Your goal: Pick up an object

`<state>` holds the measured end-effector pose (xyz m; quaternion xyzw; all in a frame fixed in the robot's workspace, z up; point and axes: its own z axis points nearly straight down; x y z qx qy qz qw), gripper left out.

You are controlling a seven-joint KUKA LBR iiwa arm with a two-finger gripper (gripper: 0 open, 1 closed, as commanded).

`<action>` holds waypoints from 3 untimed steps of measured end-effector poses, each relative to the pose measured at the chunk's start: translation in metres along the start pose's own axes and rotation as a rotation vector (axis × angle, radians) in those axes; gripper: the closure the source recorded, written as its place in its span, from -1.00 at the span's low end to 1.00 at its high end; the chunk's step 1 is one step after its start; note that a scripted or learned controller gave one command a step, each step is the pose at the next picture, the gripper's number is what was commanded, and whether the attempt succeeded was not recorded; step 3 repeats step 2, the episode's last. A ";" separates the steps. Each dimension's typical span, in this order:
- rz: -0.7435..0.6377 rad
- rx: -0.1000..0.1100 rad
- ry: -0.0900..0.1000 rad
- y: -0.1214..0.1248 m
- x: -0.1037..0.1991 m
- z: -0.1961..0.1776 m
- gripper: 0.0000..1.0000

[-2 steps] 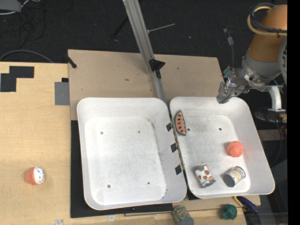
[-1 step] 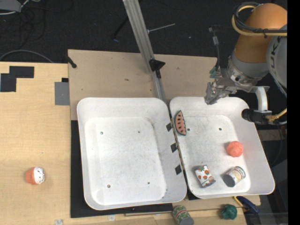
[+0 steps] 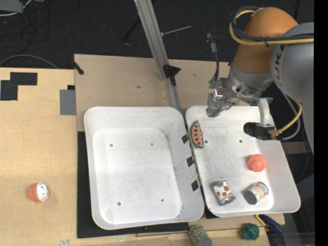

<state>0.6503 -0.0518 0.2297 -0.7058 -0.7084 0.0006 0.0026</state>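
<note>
The right bin (image 3: 230, 137) holds a watermelon slice (image 3: 197, 134) against its left wall, an orange-pink ball (image 3: 257, 162) at the right, a small carton with red dots (image 3: 223, 192) and a tin can lying on its side (image 3: 255, 192) near the front. My gripper (image 3: 215, 108) hangs over the bin's far left corner, above and to the right of the watermelon slice. Nothing shows between its fingers.
The left bin (image 3: 97, 137) lies beside the right one. A metal rail (image 3: 154, 35) slants down to the gap between the bins. A red-and-white ball (image 3: 38, 192) sits on the bench at far left. A can (image 3: 198, 234) and a green thing (image 3: 250, 231) lie before the bins.
</note>
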 end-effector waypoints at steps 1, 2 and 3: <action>0.000 0.000 0.000 -0.005 0.055 0.010 1.00; 0.000 -0.004 -0.002 -0.010 0.108 -0.004 1.00; 0.000 -0.004 -0.002 -0.010 0.108 -0.004 1.00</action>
